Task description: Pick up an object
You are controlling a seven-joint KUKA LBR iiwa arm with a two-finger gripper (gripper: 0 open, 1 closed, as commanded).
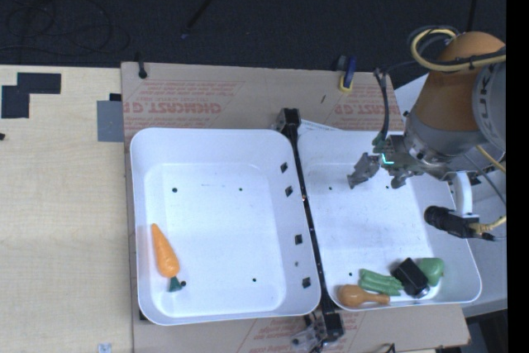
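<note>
a: camera view from above shows two bins side by side. the left bin [211, 146] has one toy carrot [164, 252] near its left wall, toward the front corner. the right bin [372, 236] has a small pile at its front edge.

b: what is in the pile?

a: a green piece [381, 282], a black block [411, 276] that lies partly on another green piece, and a yellow-orange pear-like thing [359, 296] just beside them. they touch or almost touch each other.

b: and the gripper?

a: the gripper [378, 172] hangs over the back part of the right bin, well apart from the pile. it carries nothing. its fingers look spread, but they are small and dark, so i cannot tell for sure whether they are released or clenched.

b: so which step is this?

a: i judge it is the approach, before any grasp. no object is chosen in a visible way.

b: what does the next move need?

a: i think the arm must travel toward the front edge of the right bin and go down on one piece. the pile is crowded and close to the wall, so the fingers could push a neighbour or hit the rim. the pear-like thing at the end of the pile seems the easier target.
</note>
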